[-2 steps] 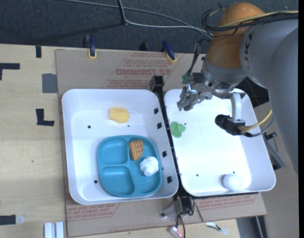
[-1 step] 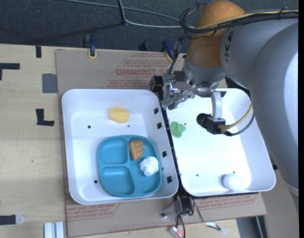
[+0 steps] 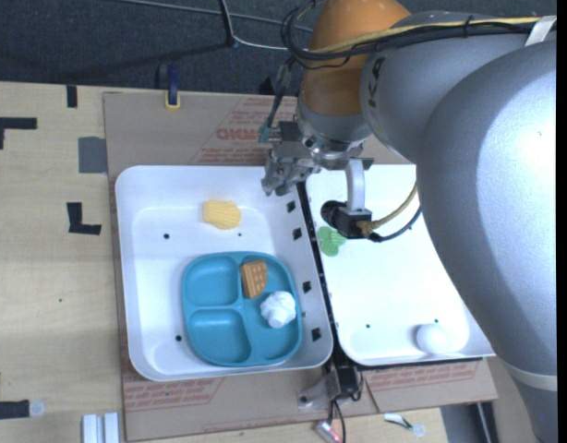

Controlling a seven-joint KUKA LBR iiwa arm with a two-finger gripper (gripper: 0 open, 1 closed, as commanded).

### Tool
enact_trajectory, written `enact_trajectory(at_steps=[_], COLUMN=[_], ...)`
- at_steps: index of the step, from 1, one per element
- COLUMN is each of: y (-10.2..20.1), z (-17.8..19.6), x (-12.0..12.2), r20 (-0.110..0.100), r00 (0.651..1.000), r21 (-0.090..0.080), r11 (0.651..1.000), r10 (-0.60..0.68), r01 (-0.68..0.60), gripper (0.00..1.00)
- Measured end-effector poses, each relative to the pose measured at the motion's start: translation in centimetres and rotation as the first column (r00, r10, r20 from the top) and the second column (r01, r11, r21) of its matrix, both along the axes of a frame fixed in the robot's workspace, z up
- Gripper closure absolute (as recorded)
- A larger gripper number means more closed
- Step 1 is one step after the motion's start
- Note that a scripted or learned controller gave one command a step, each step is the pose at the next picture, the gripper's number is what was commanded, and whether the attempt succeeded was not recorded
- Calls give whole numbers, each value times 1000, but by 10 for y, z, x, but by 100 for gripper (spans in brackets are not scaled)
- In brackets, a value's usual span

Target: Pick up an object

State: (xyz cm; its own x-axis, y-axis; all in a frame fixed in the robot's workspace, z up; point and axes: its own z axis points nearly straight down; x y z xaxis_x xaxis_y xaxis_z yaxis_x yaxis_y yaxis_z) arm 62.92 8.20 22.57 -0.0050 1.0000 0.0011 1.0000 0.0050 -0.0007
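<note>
Claw (image 3: 282,181) grip state is hard to tell; green object (image 3: 330,242) sits just right-below it, so I'd centre over that before closing.

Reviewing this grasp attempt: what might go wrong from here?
The gripper hangs over the left bin's far right rim, by the divider between bins, so descending could strike the wall. No object lies under it: the yellow piece sits to its left, the green item in the right bin, likely an empty grasp.
</note>
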Motion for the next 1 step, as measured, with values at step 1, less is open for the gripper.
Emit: enact_trajectory(at_steps=[1], y=[-3], z=[0], x=[0], r20=[0], r00=[1000], r21=[-1], r11=[1000], r10=[-4], r01=[4], gripper=[0])
